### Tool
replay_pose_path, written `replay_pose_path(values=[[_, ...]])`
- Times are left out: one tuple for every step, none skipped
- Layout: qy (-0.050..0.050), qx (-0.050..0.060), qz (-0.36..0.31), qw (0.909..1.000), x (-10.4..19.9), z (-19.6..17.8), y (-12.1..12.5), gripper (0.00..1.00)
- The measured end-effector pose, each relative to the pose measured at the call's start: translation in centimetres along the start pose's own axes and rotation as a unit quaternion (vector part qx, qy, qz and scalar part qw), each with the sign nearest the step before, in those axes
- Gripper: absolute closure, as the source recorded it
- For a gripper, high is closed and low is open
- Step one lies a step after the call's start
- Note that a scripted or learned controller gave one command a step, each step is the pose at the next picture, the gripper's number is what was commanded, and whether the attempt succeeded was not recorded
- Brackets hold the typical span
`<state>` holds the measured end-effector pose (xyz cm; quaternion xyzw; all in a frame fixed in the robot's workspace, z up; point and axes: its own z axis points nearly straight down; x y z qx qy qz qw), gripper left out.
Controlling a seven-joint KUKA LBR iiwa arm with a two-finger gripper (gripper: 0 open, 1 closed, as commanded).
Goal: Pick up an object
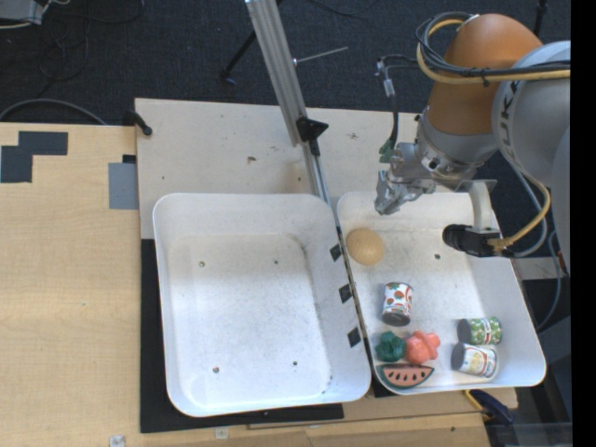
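The grey arm reaches in from the right, its orange band high above the wrist, the wrist bent down over the far end of the right bin. The claw hangs just above the tan ball; whether it is apart or together, I cannot tell. Nearer us in that bin lie a spotted can, a watermelon slice, a green can and a white-labelled can. Left bin alongside on the tabletop.
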<state>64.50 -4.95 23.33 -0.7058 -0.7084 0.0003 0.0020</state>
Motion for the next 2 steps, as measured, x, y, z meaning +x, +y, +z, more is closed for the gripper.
replay_pose_path(values=[[0.000,0.001,0.000,1.0000,4.6,-0.7,-1.1,1.00],[0.000,0.001,0.000,1.0000,10.0,0.5,-2.7,1.00]])
